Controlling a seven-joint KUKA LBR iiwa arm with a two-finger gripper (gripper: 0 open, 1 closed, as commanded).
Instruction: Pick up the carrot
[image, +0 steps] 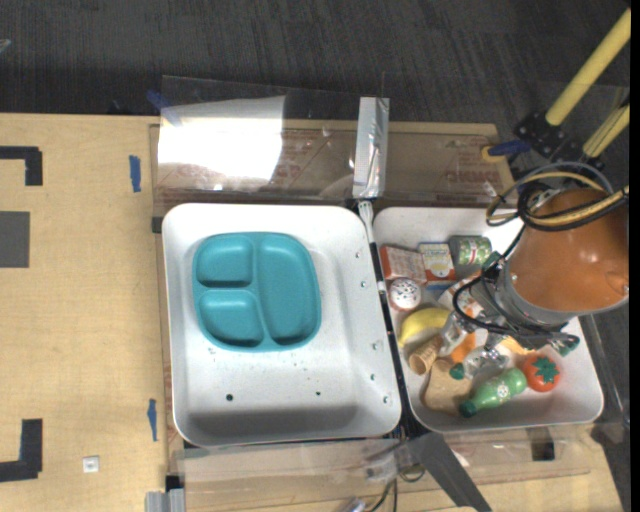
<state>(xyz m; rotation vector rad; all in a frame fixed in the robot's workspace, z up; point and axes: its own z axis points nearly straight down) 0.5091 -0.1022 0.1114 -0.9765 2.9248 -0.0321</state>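
The fingers of the gripper (482, 352), their spread impossible to tell, hung over the small orange plastic carrot (461, 347) just right of the yellow plastic lemon (424, 323), with the carrot not yet lifted.

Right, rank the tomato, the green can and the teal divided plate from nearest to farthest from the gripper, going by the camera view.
Measured from the gripper, low in the right bin:
1. Tomato: just to its right, by the bin's lower right corner.
2. Green can: further up, at the top of the same bin.
3. Teal divided plate: well to the left, in the other bin.
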